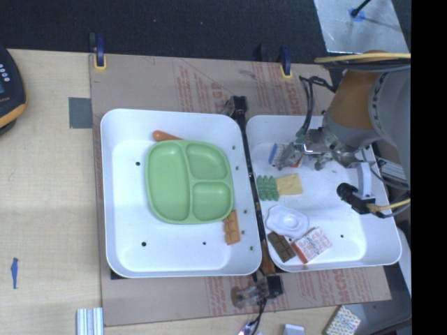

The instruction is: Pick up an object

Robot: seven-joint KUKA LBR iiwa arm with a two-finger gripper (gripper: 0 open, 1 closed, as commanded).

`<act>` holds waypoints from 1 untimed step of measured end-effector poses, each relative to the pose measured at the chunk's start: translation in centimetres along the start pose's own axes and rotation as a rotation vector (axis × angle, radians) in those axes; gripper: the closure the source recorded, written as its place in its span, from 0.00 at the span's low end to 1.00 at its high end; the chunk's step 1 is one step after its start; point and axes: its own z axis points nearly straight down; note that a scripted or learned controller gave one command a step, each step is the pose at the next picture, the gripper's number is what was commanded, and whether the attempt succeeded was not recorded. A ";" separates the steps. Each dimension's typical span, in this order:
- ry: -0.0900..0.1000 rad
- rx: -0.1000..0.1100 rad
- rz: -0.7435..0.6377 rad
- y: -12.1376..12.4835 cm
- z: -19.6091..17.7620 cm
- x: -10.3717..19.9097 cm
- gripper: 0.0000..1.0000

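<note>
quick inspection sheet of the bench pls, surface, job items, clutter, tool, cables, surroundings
surface: brown board on a pale bench, bearing a left bin and a right bin.
job's things: right bin holds a green ridged piece, yellow square, white round object, red-and-white packet, brown bar.
clutter: left bin holds a green divided plate, an orange item behind it, a brown piece by its near corner.
tool: low over the right bin's far side; finger state unclear.
cables: black wires along the arm.
surroundings: blue clamps on the board's far edge.
</note>
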 end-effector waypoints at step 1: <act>0.003 0.005 -0.004 3.8 0.4 1.9 0.00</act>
